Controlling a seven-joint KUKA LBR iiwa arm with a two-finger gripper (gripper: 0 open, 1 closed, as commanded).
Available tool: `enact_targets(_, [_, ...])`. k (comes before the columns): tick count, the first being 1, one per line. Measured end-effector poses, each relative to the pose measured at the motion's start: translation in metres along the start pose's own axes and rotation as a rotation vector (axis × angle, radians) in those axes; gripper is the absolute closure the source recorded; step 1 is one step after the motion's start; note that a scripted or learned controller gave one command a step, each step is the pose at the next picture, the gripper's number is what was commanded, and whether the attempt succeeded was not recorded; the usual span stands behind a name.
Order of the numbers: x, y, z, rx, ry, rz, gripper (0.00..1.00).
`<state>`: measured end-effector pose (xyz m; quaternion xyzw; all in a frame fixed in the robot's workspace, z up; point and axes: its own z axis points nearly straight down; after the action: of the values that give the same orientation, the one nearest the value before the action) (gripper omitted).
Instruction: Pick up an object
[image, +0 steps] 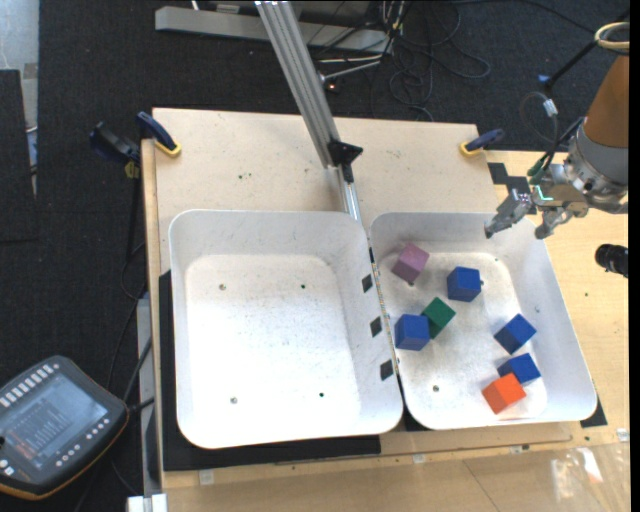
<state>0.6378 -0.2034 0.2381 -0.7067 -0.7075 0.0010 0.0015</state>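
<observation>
Hand (520, 222) open above right bin (560, 300); purple block (409, 263) sits tilted.

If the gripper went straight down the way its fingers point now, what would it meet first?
Probably the upper right rim of the right white bin, short of the blocks; the gripper hangs open above that edge, though depth is unclear from one slanted view.

bins (200, 240) white | blocks: pink (409, 263), green (439, 315), orange (503, 392), four blue (463, 283) | clamps (157, 133) blue-yellow

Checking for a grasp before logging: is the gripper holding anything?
No. The gripper is open, its fingers spread with nothing between them, at the right bin's upper rim, apart from the blocks.
</observation>
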Motion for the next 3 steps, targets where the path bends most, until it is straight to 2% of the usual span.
enact_targets(1, [0.0,0.0,-0.002,-0.002,-0.001,-0.002,0.0])
enact_targets(2, [-0.008,-0.005,0.054,0.001,0.0,0.002,0.0])
enact_targets(3, [-0.007,-0.005,0.114,-0.007,0.001,0.003,0.0])
